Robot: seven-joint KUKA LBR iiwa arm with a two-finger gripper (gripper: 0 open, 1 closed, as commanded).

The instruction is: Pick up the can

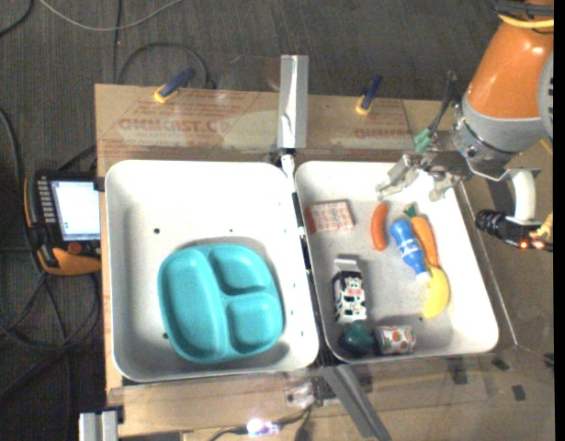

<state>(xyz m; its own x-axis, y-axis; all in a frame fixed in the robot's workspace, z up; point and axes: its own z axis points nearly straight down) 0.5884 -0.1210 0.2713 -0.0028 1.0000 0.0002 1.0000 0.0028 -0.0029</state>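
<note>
Jaws released above the far edge of the right bin; can not yet grasped.

The gripper (418, 175) hangs with jaws spread and nothing between them, above the right bin (480, 288) near its far rim. The can (395, 339) lies on its side at the near wall, well apart from the jaws, just beside a green object (357, 339) and near the milk carton (350, 296). Risk: crowding may cause the jaws to strike or grasp a neighbour, and the can may roll.

bins (126, 246): glossy white plastic | tray (222, 301): smooth teal plastic (matt-ish)
</note>
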